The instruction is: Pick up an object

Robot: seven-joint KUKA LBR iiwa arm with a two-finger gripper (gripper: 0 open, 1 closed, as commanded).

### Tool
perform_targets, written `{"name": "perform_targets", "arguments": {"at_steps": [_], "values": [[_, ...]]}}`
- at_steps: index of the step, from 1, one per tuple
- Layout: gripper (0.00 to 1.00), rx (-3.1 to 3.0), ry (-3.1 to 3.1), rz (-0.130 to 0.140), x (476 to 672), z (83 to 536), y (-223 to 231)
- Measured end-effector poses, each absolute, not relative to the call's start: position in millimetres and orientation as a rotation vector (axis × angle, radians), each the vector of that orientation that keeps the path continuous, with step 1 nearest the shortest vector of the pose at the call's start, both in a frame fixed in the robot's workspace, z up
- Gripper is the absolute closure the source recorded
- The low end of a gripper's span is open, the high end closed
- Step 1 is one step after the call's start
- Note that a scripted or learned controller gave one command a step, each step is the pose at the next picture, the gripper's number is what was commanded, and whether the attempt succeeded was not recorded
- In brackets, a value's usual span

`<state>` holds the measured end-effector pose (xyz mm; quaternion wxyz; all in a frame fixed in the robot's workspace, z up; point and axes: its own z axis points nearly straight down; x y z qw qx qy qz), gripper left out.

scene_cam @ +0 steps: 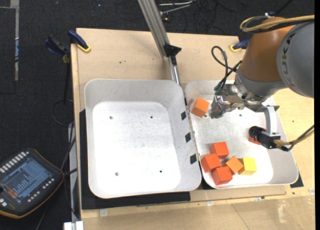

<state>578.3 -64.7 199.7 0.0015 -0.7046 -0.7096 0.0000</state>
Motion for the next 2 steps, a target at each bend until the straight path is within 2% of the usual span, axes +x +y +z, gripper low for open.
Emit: {"name": "perform_targets", "arguments": {"at_steps": [1,2], "values": [[1.00,-2.210,-2.229,-0.002,548.7,216,-14],[1.00,-2.210,-2.229,0.000,530.6,214,36]]}}
